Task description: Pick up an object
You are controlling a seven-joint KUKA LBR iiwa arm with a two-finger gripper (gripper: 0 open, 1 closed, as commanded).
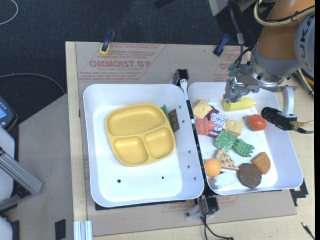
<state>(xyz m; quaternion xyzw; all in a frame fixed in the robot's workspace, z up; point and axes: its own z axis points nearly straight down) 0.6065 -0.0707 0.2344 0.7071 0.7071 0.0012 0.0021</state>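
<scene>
Pick not finished. The arm reached in over the right bin's far edge, and the pincer sat low on the yellow banana-like toy near the bin's far middle. The toy looked to rest on the bin floor, touching or just under the pincer tips; nothing was raised. Whether the fingers were spread or closed could not be told from this slant. Left to do, by my judgement: secure the grip and lift clear.

Counts, big to small:
- two white bins on the tabletop, left bin and right bin, side by side
- one yellow three-compartment plate in the left bin's middle, with one small brown piece just beside its right rim
- right bin: roughly a dozen toy foods
- two green leafy pieces
- one brown round cookie at the near edge
- one waffle-like square
- one pizza slice
- one orange ball
- one red tomato
- two yellow cheese chunks
- one pink piece
- one purple-wrapped item
</scene>
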